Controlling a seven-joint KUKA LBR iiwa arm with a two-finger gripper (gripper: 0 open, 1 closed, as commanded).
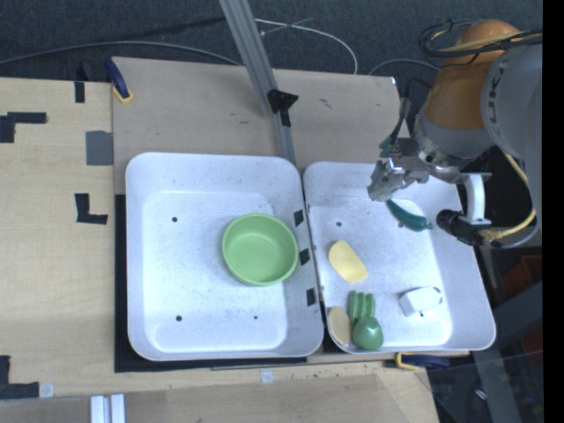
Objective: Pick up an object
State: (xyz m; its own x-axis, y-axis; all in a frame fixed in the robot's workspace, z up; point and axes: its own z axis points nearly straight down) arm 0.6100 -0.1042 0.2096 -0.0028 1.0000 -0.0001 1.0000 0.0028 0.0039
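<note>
Round smooth green bowl (259,249), L bin (150,236)

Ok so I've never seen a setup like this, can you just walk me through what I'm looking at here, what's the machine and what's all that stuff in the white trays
This is one camera fixed above a workbench, looking down at a slant. The grey machine with the orange band on the right is a robot arm; its gripper, a two-finger claw, hangs over the right bin. Its job is to pick something up.

The left bin holds a green bowl. The right bin holds a yellow oval piece, a green toy, a small white object and a teal item lying just below the gripper. Nothing shows between the fingers, so I wouldn't say it holds anything.
</note>
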